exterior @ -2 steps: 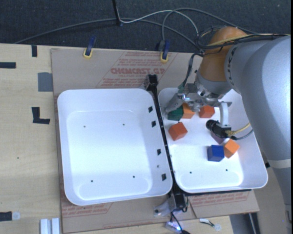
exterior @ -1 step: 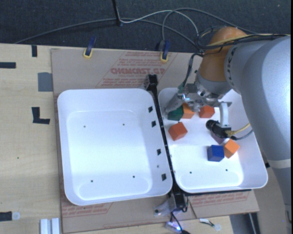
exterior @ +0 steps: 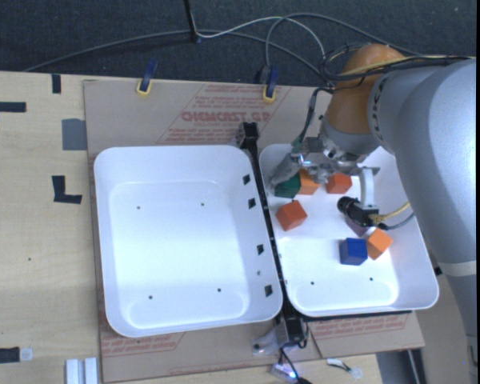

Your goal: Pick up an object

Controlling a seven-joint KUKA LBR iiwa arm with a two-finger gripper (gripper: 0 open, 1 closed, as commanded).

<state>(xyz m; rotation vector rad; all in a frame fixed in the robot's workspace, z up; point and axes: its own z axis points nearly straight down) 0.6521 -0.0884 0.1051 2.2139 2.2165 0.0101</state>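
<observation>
Hand [exterior: 308, 169] of the grey arm hung low over the far end of the right white bin [exterior: 408, 290], beside a dark green block [exterior: 286, 187] and small orange blocks [exterior: 292, 214], nothing plainly gripped, so next it needed to close on one block and lift.

The left bin [exterior: 176, 238] lies open; blocks [exterior: 291, 214] crowd the right bin [exterior: 336, 290], apparently leaving its near floor free.

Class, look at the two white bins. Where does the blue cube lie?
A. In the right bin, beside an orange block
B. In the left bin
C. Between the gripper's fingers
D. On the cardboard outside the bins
A: the blue cube lies on the floor of the right bin, against an orange block.
</observation>
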